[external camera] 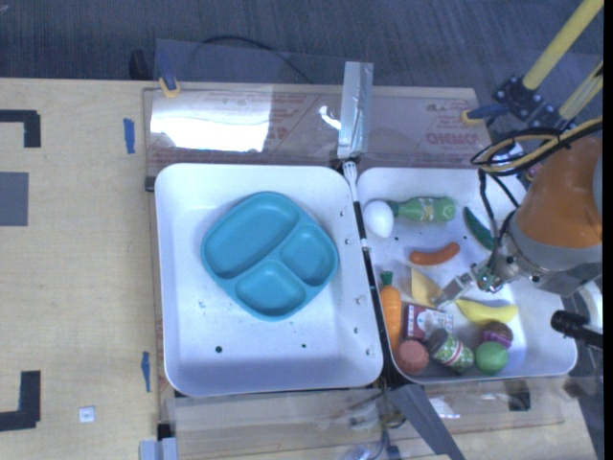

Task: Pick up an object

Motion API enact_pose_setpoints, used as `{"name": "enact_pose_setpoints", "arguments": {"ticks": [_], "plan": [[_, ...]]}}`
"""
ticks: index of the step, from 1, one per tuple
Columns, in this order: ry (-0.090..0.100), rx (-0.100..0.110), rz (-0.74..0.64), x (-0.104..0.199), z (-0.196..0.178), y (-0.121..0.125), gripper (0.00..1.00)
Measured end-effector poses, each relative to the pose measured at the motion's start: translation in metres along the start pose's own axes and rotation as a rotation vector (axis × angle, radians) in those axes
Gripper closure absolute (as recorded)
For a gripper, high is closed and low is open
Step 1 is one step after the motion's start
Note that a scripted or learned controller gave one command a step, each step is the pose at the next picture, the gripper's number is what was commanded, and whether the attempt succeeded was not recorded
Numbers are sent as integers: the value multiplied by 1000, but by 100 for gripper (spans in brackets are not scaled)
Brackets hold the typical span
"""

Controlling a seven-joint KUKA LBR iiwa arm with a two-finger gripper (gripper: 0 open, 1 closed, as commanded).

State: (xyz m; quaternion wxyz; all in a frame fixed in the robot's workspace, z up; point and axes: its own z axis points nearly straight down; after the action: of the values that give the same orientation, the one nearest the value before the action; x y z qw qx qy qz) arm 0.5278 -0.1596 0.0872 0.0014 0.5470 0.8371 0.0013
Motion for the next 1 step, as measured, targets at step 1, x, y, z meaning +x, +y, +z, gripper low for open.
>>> {"name": "enact_pose_setpoints", "arguments": {"ticks": [1], "plan": [[0, 0, 0, 0, 0, 0, 0]]}}
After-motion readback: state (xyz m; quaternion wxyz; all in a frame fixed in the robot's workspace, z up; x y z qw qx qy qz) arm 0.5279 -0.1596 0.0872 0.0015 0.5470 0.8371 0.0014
